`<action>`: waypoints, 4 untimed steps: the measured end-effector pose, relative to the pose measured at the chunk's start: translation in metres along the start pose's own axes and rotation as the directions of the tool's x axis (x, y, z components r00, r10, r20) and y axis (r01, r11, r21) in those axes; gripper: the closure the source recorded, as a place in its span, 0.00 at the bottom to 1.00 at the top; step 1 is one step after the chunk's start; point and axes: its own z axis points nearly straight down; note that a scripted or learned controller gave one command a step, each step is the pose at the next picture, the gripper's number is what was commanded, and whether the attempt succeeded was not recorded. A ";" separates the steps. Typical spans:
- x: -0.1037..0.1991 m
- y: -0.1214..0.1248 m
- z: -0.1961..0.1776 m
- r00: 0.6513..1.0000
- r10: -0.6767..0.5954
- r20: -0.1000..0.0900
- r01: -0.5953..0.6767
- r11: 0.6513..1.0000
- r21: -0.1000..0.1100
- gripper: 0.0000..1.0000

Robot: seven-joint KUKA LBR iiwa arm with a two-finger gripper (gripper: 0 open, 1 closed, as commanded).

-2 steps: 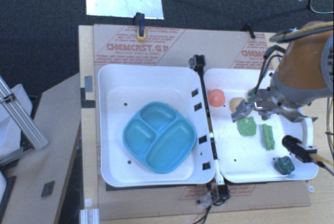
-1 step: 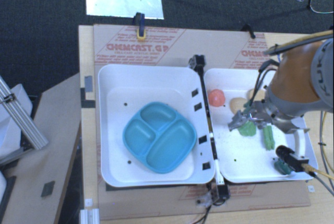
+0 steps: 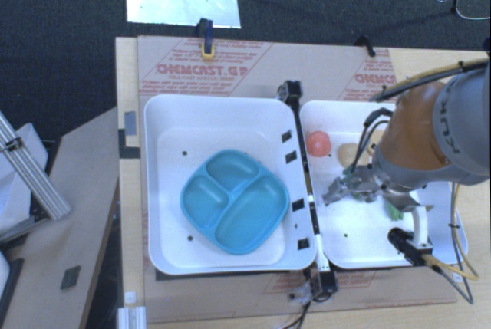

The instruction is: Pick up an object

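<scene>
one fixed camera looks down slantwise on the left bin [image 3: 170, 129] and right bin [image 3: 354, 240]

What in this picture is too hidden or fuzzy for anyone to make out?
All in the camera view:
- Tan thing: the arm covers its right part, so what it is stays unclear.
- Green thing: just a sliver shows under the arm.
- Right bin: the arm hides much of its right side.
- Gripper: small and blurred; I cannot tell whether it holds anything.

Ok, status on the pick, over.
Gripper low in right bin, no object seen in it. Pink ball and yellowish piece just beyond. Blue plate in left bin.
</scene>
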 end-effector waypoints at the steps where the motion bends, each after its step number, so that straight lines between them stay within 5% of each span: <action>1: 0.000 0.002 -0.014 1.000 0.000 0.001 0.000 1.000 -0.006 1.00; 4: -0.004 -0.003 -0.178 1.000 -0.004 0.002 0.004 1.000 -0.013 1.00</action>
